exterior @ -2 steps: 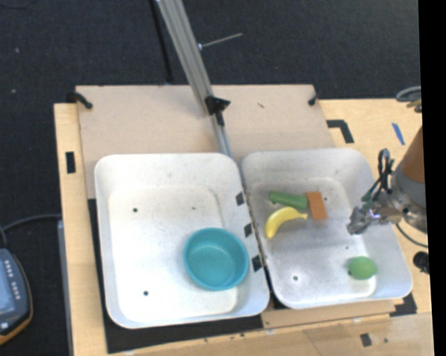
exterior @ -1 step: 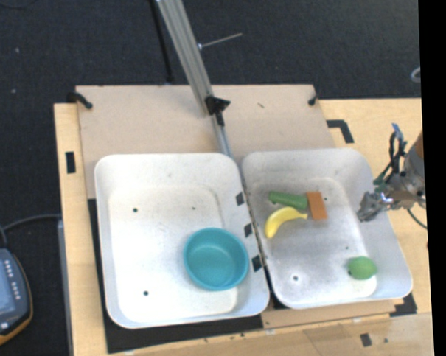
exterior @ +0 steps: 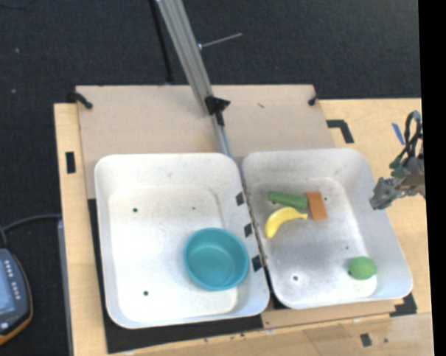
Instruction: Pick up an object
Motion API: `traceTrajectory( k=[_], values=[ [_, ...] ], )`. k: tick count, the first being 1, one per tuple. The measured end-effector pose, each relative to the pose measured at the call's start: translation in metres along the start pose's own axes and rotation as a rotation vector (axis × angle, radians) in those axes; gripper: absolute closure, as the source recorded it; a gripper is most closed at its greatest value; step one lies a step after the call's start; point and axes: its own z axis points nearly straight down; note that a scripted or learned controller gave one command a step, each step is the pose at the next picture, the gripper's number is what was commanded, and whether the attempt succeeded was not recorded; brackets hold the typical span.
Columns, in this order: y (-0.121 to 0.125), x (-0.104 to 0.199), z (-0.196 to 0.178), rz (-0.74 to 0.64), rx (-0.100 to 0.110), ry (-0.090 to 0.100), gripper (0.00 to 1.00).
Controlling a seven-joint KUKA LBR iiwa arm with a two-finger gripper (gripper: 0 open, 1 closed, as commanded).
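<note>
Low in the frame, a blue bowl [exterior: 216, 258] sat in the left bin [exterior: 135, 185]. A green ball [exterior: 362, 268], a yellow banana [exterior: 282, 221], a green stick [exterior: 287, 199] and an orange block [exterior: 316, 205] lay in the right bin [exterior: 316, 280]. At the right edge, the pincer [exterior: 380, 196] hung over that bin's rim, holding nothing.

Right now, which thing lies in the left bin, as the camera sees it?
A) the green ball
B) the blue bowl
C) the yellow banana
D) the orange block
B: the blue bowl sits in the left bin near its lower right corner, while the banana, the green ball and the orange block all lie in the right bin.
</note>
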Motion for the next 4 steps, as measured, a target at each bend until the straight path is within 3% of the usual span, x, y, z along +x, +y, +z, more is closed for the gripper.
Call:
traceTrajectory(
  k=[2, 3, 4],
  values=[
    [0.045, 0.090, -0.006, -0.002, 0.004, 0.003, 1.00],
    [0.054, 0.140, 0.010, 0.000, 0.008, 0.003, 1.00],
    [0.079, 0.189, 0.026, 0.000, 0.006, 0.002, 1.00]
  ],
)
